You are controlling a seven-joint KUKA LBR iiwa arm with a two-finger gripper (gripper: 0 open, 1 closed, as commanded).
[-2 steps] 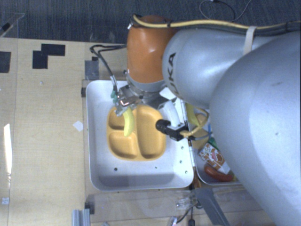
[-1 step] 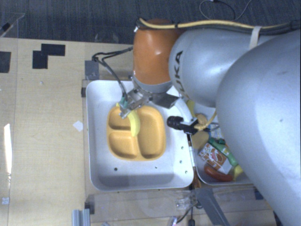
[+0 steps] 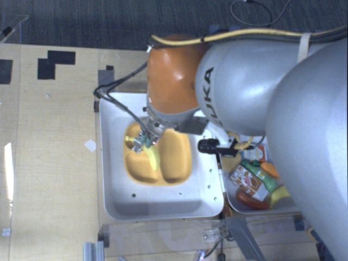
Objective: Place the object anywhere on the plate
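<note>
With my tool (image 3: 142, 142) low over the yellow plate (image 3: 174, 162) in the left bin (image 3: 114, 200), near its far edge, apparently pinching a small greenish object (image 3: 151, 155), I worry a tilted release lets it slide off the plate's rim.

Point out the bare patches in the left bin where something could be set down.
In the left bin, bare floor runs along the near wall below the yellow plate, and in a strip between the plate and the bin's right wall. Crowded: the plate's middle under the gripper, and the right bin with its packets.
</note>
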